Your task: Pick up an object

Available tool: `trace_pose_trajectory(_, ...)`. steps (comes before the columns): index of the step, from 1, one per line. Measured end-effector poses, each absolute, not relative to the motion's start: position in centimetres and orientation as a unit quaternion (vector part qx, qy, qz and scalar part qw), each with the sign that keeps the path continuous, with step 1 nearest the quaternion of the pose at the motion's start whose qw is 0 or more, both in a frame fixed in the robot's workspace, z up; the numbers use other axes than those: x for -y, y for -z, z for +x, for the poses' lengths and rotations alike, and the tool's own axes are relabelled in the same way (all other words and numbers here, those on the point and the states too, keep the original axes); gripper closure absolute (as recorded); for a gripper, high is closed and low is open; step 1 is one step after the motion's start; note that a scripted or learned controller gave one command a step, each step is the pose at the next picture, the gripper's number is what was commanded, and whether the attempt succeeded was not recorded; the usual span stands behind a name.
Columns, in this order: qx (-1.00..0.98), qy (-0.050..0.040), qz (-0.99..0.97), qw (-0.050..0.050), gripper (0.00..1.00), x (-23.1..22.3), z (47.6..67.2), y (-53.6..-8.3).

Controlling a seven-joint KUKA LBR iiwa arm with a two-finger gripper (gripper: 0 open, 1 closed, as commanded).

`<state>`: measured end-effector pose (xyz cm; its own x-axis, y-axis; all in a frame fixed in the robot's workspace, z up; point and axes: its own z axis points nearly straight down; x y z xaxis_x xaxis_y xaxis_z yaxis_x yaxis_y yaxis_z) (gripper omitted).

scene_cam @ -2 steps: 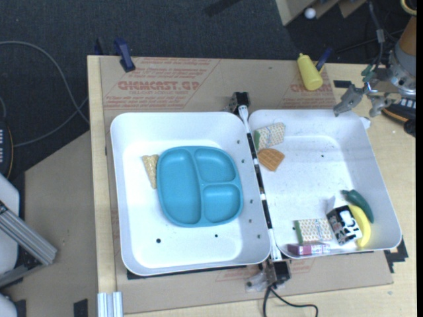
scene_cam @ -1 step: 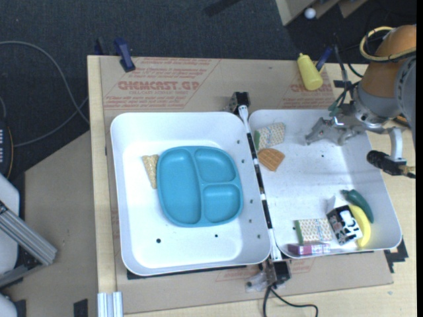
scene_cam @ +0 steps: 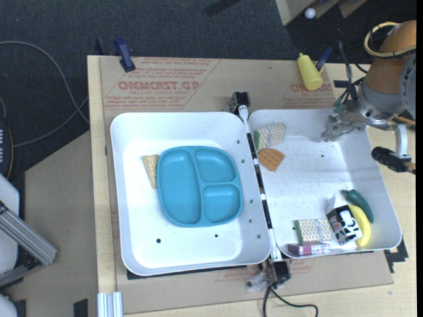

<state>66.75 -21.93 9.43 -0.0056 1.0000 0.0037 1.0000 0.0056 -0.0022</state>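
The right bin (scene_cam: 310, 177) holds several small items. A green-patterned square (scene_cam: 271, 136) and a brown wafer-like piece (scene_cam: 270, 158) lie near its upper left corner. At the lower right sit a yellow banana (scene_cam: 360, 224) with a green piece (scene_cam: 359, 202) beside it, a black-and-white item (scene_cam: 343, 222), a patterned pad (scene_cam: 313, 230) and a pink marker (scene_cam: 307, 248). My gripper (scene_cam: 336, 127) hangs over the bin's upper right part, away from all of these, with nothing seen in it.
The left bin (scene_cam: 132, 137) carries a blue divided plate (scene_cam: 198, 185) with a tan cracker (scene_cam: 151, 168) tucked at its left side. A yellow bottle (scene_cam: 308, 72) and a blue clamp (scene_cam: 123, 53) rest on the bench behind the bins.
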Motion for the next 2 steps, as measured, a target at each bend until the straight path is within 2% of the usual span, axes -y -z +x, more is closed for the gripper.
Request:
trace_pose_trajectory(1, 0.709, 0.0017, -0.705, 0.005, 0.0, 21.7, 66.8, -9.4)
trace_pose_trajectory(2, 0.71, 0.0014, -0.704, 0.002, 1.0, 21.8, 66.9, -10.5)
